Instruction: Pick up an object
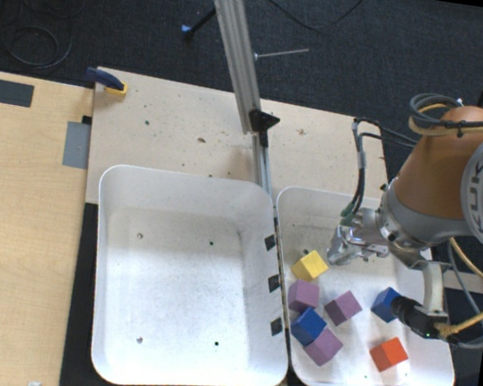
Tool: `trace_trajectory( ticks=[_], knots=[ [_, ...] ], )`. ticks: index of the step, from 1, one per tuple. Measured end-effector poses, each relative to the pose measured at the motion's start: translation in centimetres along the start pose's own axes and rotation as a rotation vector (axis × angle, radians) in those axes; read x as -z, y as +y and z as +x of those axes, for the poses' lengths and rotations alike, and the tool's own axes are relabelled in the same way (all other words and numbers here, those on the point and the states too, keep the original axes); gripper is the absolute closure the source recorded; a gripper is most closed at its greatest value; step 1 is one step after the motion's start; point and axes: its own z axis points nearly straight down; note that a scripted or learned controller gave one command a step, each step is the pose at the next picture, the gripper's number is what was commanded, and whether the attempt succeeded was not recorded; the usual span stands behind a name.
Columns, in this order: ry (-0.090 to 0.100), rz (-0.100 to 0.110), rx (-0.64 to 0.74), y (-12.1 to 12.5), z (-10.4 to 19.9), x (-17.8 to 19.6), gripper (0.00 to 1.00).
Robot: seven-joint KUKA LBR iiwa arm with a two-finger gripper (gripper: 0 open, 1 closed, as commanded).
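The gripper (342, 246) hangs over the right bin (435, 377) near its left wall, just above the yellow cube (310, 266), grip state unclear.

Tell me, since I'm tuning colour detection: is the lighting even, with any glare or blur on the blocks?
Camera view: soft even light, faint shadows under the blocks, no glare on the yellow block or orange block; edges sharp.

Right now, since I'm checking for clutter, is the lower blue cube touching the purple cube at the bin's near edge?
Touching. The camera view shows the small blue cube pressed against the purple cube, with no gap between their faces.
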Motion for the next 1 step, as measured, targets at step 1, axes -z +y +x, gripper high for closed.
trace_trajectory(
  ticks=[1],
  knots=[
    [0.0,0.0,-0.002,-0.49,4.63,1.0,1.0]
  ],
)
